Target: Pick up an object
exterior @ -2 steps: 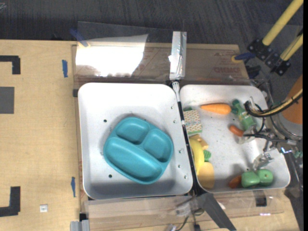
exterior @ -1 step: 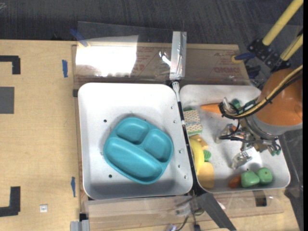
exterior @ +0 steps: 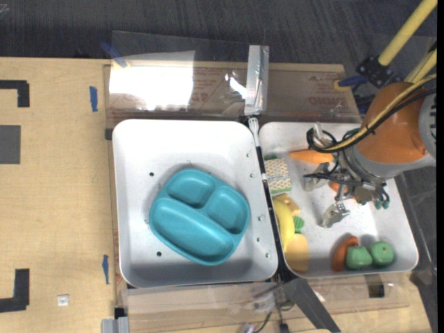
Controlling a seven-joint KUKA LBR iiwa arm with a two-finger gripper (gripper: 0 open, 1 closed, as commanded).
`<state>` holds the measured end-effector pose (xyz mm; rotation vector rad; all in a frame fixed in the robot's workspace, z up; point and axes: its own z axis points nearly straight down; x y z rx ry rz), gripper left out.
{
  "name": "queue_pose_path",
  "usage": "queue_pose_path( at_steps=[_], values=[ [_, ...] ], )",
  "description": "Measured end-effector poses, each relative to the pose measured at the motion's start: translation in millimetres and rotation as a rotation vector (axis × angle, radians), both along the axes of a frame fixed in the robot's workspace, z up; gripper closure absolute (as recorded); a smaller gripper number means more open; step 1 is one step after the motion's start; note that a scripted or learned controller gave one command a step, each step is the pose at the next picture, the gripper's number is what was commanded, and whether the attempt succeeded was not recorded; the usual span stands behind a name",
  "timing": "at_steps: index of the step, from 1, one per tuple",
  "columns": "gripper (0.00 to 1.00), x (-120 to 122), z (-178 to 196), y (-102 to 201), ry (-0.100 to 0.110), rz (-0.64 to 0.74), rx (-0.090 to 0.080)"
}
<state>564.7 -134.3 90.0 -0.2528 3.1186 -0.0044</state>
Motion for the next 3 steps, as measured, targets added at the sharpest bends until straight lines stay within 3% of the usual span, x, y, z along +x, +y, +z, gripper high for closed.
queue_pose_path(
  at_steps=[1,2,3],
  values=[
    [0.0,104.1,-1.1,44.1,0.007,0.055,0.001],
    [1.0,108.5,13.9,45.9,-0.01,0.058,0.0],
    [1.0,105.8,166.6,59.5,-0.008,-0.036,0.002]
  ],
)
